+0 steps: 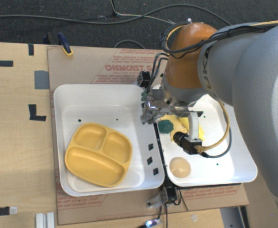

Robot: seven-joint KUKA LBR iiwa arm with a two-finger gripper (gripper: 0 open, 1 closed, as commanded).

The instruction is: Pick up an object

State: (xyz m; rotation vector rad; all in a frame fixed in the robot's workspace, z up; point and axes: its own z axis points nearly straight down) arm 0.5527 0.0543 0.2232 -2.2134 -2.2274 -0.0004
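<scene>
Red print on cardboard sheet (125, 68) under the bins, upside down, partly legible, apparently "CHEMCAST"; more red print along its lower edge, too small to read.

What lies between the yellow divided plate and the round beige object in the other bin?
In the camera view, between the yellow divided plate and the round beige object lie bare white bin floor and the bins' adjoining rims.

Probably a robotics lab: taped bench (15, 141), loose cables (129, 14), cardboard (125, 65).
</scene>
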